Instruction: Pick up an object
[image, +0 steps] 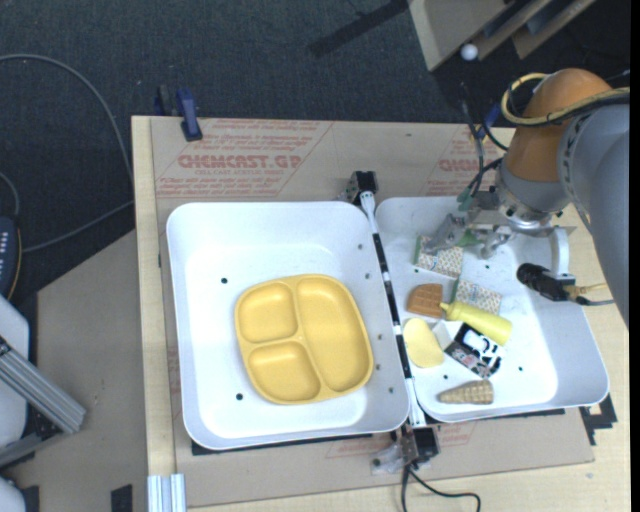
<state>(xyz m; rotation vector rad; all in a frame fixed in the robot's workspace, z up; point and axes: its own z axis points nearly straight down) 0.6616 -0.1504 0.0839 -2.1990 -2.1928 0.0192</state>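
Note:
My gripper (467, 238) hangs low over the far part of the right bin (575, 345), below the arm's orange band (540, 130). Just under and in front of it lies a speckled square pad (438, 259). A second speckled pad (481, 297) lies nearer the bin's middle. Around them are a brown toast-like piece (425, 299), a yellow bar (480, 321), a pale yellow disc (422, 343), a black-and-white item (470, 352) and a waffle cone (466, 393). Nothing shows as lifted by the gripper.
The left bin (200, 240) holds a yellow divided tray (303, 336). A black clip (362, 185) sits at the far end of the seam between the bins. A black part with a cable (545, 281) juts from the wrist over the right bin.

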